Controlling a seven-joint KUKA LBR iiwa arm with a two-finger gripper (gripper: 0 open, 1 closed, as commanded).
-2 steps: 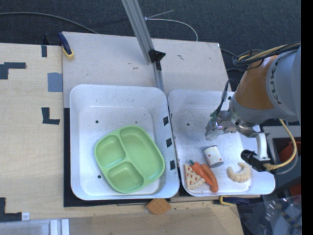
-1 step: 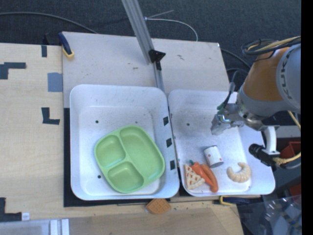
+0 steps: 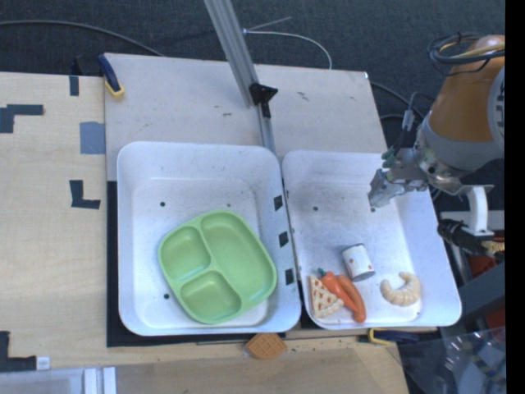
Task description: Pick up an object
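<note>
Toward the near end of the right bin point(image 3: 426, 220) lie four small objects, any of them a candidate for picking: a white cylinder point(image 3: 357, 262) on its side, an orange carrot point(image 3: 347, 293) touching a waffle-patterned wedge point(image 3: 323, 298) to its left, and a pale croissant point(image 3: 401, 289) just beside the bin's right wall. Above the far half of the same bin hangs the gripper point(image 3: 382, 189), apart from all four objects and with nothing seen between its fingers; whether it is spread or closed cannot be told, since its tips blur into one grey mass. Behind it, the arm's orange band point(image 3: 467, 105) is cut off by the right side of the view. The left bin point(image 3: 131, 220) holds a green three-compartment plate point(image 3: 216, 265). Both bins rest on a white board point(image 3: 180, 97) laid over a pale wooden bench point(image 3: 41, 245) marked with dark tape. A metal pole point(image 3: 234, 39) slants across the board, its top cut off. Dark carpet point(image 3: 344, 15) with cables lies beyond. A brown item point(image 3: 266, 345) at the bench's near edge is too small to identify.
</note>
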